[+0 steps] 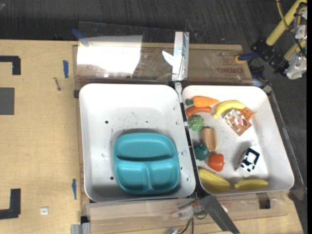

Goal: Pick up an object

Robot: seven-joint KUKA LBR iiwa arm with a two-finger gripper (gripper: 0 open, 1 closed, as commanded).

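Arm parked in the upper right corner, toy food well below and to its left.

Camera view: the gripper (297,57) sits at the frame's upper right edge, its opening impossible to tell; nearest lies the banana (229,107), long axis running left-right, in the right bin (275,130).

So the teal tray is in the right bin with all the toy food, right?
Not quite. The camera view shows the teal tray alone in the left bin. The toy food, such as the banana and carrot, lies in the right bin.
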